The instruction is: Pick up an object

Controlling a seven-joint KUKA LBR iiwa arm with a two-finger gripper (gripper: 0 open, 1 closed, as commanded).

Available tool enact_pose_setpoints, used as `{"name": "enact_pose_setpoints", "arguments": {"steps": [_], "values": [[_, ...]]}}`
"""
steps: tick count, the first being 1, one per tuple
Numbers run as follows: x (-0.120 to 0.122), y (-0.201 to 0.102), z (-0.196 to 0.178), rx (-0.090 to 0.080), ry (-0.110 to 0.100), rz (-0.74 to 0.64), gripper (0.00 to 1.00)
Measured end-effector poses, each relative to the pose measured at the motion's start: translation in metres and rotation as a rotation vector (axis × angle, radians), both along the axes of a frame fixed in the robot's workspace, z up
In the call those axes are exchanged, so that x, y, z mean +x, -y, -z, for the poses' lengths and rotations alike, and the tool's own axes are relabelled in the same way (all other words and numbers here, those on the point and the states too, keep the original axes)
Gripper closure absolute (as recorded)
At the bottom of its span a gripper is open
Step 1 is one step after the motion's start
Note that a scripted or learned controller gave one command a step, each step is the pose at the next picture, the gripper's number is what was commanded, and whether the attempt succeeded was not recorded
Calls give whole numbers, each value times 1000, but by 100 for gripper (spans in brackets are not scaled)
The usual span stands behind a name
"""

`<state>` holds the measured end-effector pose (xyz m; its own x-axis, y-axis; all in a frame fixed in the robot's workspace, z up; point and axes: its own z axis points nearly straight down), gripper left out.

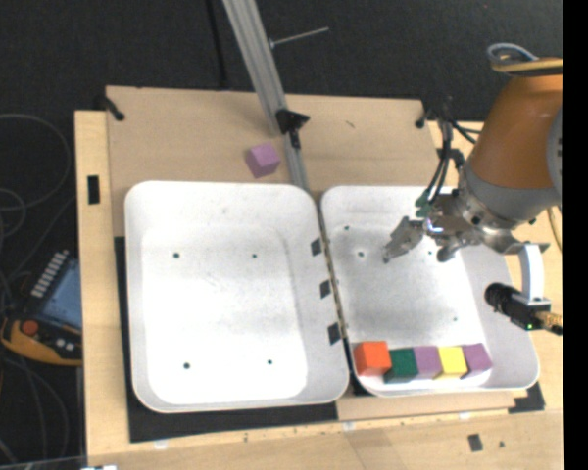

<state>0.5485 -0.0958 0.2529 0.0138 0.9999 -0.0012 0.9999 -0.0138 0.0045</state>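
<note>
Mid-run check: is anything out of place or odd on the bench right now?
Yes. One purple block sits on the bare bench board behind the left bin, outside both bins. The other blocks, orange, green, purple, yellow and purple, line the right bin's near edge.

A: How many bins sit on the bench?

B: Two shallow white ones, side by side: the left bin [225,292] and the right bin [412,292].

A: And blocks?

B: Six in all. Five stand in a row along the near wall of the right bin: one orange block [373,356], one green block [403,363], one purple block [428,360], one yellow block [454,360] and a second purple block [476,357].

A: The sixth?

B: A loose purple block [264,160] on the bench behind the left bin. So three purple, and one each of orange, green and yellow.

A: Arms?

B: One arm [514,150], one gripper [416,245].
</note>
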Motion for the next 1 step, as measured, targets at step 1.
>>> {"name": "enact_pose_setpoints", "arguments": {"steps": [1], "values": [[50, -62, -97, 0, 7, -21, 0]]}}
